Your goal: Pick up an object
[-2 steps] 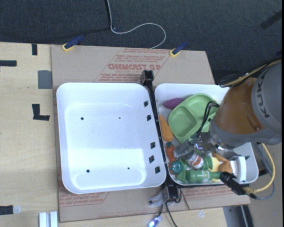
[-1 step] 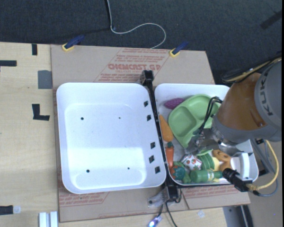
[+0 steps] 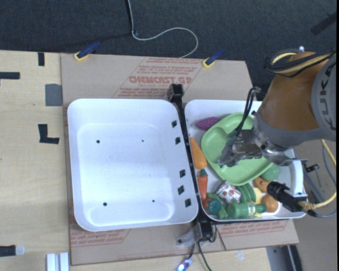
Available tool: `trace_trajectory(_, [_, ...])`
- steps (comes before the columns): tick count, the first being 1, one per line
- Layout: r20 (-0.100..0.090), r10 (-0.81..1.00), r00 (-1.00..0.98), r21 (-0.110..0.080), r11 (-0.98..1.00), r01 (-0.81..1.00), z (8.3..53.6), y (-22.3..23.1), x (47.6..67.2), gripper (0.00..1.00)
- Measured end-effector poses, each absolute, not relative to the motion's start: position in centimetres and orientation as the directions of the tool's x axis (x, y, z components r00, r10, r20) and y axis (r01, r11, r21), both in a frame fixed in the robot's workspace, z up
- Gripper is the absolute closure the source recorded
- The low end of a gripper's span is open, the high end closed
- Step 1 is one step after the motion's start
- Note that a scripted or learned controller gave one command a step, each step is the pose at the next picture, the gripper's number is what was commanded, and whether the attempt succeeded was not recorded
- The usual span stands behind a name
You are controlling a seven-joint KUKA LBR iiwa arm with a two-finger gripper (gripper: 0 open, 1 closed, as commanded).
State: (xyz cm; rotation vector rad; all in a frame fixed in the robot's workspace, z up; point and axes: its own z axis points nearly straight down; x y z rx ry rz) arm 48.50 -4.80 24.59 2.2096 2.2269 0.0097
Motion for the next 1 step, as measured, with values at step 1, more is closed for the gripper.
trace_trajectory(1, [0.002,1.0,-0.007,-0.008,0.007,1.0,18.2,1.9,48.99,1.0])
